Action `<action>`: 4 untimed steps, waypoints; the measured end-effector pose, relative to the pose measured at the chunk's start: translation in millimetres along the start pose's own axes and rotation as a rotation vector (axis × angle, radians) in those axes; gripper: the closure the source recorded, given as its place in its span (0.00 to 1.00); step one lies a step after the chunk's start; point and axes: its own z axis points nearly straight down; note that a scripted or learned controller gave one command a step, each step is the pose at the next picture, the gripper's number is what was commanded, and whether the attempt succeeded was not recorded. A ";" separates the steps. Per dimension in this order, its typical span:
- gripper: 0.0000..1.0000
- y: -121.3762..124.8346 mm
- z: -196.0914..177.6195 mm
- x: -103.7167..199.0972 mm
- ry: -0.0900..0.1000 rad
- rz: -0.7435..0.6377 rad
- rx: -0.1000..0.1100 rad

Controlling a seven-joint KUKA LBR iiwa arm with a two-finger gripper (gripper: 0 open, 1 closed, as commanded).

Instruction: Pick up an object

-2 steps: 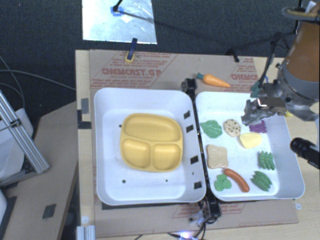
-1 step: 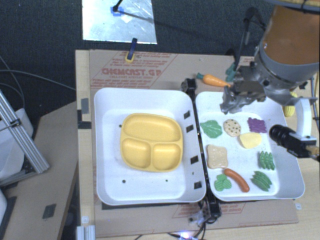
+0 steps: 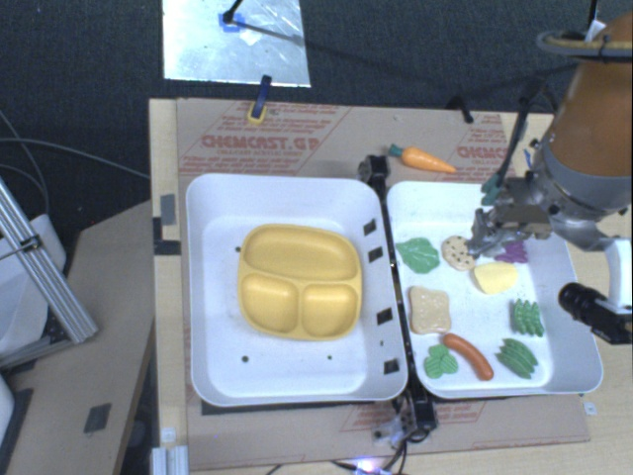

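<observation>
Now my arm hangs over the right bin, the biggest thing on that side, and my gripper sits low among the toy food. I cannot tell from this angle how it is set, and I see nothing held in it.

Nearest to its tip are the round cookie just to its left, the yellow wedge just below, and a purple piece partly tucked under my hand. I judge the cookie or the wedge to be the likeliest pick. To do it well I should centre over one item alone, come straight down, and close only once that item sits squarely between the jaws; the pieces lie close, so a sloppy descent could nudge a neighbour.

The left bin holds a yellow divided plate. Both bins rest on a cardboard sheet over a tan bench, with dark carpet beyond.

Smaller things: toast, sausage, a lettuce leaf, green pods, and a carrot lying outside the bin on the cardboard.
</observation>
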 end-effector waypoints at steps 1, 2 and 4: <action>1.00 14.5 67.7 90.4 0.004 -0.018 0.001; 1.00 0.6 -38.7 39.8 0.003 -0.003 -0.017; 1.00 0.4 70.7 52.2 0.004 -0.015 -0.004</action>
